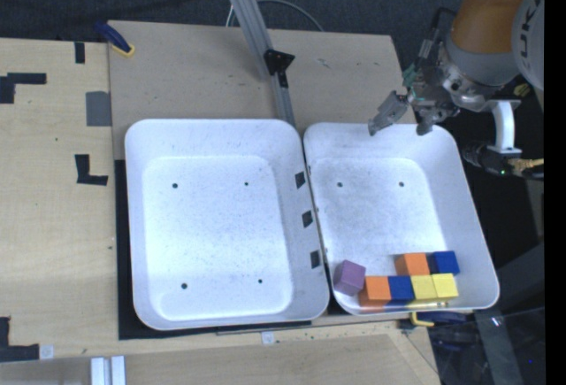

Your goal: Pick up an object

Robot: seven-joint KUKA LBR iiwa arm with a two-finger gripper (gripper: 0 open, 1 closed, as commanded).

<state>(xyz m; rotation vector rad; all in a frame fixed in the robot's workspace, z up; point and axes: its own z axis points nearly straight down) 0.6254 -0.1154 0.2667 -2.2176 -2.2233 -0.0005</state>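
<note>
Two white bins are sitting side by side on a tan bench. Coloured blocks (411,279) are lying in a cluster along the near edge of the right bin (460,188). At its far rim the gripper (402,119) is hovering, fingers spread and holding nothing, well apart from the blocks.

The arm (495,11) is cut off by the right and top edges. The lower faces of the blocks (407,279) are hidden behind the right bin's (469,224) near rim.
</note>
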